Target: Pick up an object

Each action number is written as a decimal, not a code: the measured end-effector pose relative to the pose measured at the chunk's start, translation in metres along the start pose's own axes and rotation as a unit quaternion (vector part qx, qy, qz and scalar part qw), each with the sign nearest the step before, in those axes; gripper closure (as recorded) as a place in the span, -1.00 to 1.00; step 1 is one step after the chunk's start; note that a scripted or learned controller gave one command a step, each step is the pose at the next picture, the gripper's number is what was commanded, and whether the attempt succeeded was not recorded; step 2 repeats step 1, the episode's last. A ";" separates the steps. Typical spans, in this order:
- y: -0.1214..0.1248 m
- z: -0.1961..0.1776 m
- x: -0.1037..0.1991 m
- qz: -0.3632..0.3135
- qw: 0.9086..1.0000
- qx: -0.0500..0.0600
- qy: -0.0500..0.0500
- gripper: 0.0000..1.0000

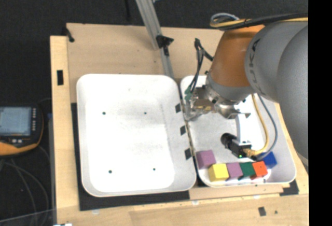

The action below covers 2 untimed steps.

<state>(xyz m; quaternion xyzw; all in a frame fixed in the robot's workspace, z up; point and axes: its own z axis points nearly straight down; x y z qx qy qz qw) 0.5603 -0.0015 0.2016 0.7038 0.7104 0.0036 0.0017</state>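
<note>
Six blocks (236, 168) lie below claw (193, 111), prob. apart.

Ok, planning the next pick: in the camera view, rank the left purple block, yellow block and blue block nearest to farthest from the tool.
1. left purple block, directly below the tool
2. yellow block, front row's left end
3. blue block, far right

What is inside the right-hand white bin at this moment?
Along the near edge of the right-hand white bin lie small blocks: two purple, one yellow, green, orange and blue. The grey arm covers the bin's far part, so anything beneath it is hidden.
</note>
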 end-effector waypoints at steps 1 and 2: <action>0.021 0.006 0.093 0.000 1.000 0.003 0.000 1.00; 0.021 0.006 0.093 0.000 1.000 0.003 0.000 1.00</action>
